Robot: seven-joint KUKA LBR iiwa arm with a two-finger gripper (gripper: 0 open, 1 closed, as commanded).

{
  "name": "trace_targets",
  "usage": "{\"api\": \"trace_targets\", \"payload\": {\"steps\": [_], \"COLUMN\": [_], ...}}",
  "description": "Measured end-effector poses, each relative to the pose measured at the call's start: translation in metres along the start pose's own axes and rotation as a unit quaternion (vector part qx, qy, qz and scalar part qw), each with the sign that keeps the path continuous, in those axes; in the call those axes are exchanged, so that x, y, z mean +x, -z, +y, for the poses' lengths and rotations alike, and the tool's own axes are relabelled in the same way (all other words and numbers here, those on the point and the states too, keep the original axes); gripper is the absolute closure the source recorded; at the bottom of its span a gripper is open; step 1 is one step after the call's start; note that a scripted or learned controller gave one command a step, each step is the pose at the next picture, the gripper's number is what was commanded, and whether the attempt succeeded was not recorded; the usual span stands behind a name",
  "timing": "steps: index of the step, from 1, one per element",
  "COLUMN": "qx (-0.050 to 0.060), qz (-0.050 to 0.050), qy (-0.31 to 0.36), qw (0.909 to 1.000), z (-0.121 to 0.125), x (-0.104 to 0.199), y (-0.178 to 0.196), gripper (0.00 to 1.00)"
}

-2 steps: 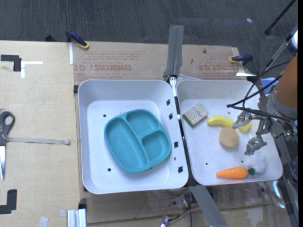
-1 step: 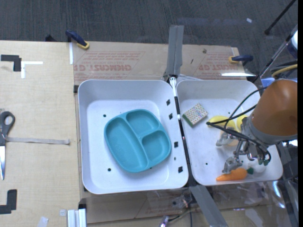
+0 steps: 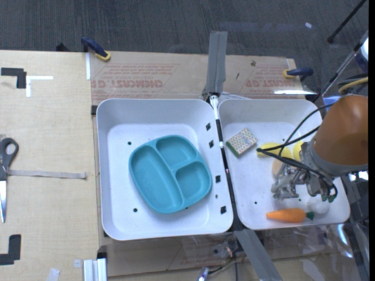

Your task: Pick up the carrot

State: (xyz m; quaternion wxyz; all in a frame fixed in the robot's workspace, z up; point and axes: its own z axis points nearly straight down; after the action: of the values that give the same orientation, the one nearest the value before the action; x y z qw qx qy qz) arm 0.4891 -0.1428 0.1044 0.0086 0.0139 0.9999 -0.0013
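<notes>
Nearest of all, hard against the near wall of the right bin (image 3: 246,215), lies the carrot (image 3: 287,216): orange, on its side, its length running left to right, with a small green stub at its right end. It looks like a toy (smooth, probably hard plastic), so I judge it light, stiff and a little slippery, and its round body may roll under a poor pinch. The thick middle seems the best place to take it, fingers closing across its width, though the near wall leaves scant room on that side.

Just beyond it hangs the gripper (image 3: 285,187), above the bin floor and apart from the carrot. I cannot tell how its pincer stands, since cables and metal parts blur together there. The orange band of the arm (image 3: 345,130) looms to the right.

Farther back sit a yellow object (image 3: 272,150), partly hidden by cables, and a speckled sponge-like block (image 3: 241,141). Over in the left bin (image 3: 111,174) rests a blue divided plate (image 3: 170,173).
</notes>
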Motion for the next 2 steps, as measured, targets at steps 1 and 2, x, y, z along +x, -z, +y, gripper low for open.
{"api": "trace_targets", "payload": {"steps": [1,2], "qx": [-0.002,-0.002], "qz": [0.005,0.006], "qy": [0.094,0.094], "qw": [0.9956,0.9955], "z": [-0.0523,-0.0522], "x": [-0.0463,-0.0463], "y": [0.0759,0.0759], "gripper": [1.0,0.0]}}
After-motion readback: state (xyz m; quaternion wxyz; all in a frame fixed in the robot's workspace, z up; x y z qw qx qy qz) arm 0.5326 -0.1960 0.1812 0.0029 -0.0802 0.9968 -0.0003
